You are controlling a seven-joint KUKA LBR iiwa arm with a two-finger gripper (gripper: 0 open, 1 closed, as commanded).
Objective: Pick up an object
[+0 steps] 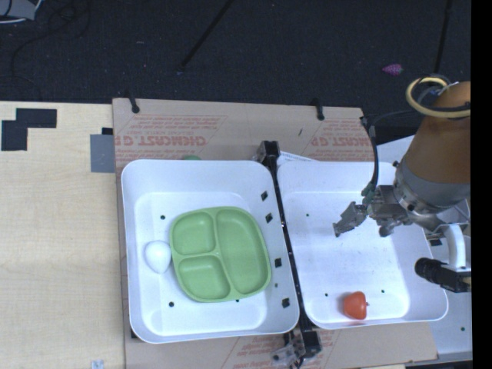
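From the camera above the bench, the job looks like it has not really started. Nothing has been picked up yet. The gripper (363,221) has nothing between its fingers, so the whole grab is still left to do.

There are two white bins side by side. The left bin (138,198) holds a green plate with three sections (219,252). A small white egg-shaped thing (157,256) sits touching the plate's left edge. The right bin (323,179) holds a small red thing, maybe a tomato or a strawberry (354,305). It lies near the front edge of that bin, with bare white floor all around it. It is too small to say for sure what it is.

The arm comes in from the right side. Its orange band (440,141) is high up, and the grey wrist below it leans down and to the left, into the right bin. The gripper points left over the middle of that bin. Its two fingers look spread apart, with a gap between them, and nothing is in the gap.

The red thing is well apart from the gripper, closer to the front of the bin. I think it is the easiest thing to go for, because it is in the same bin as the gripper.
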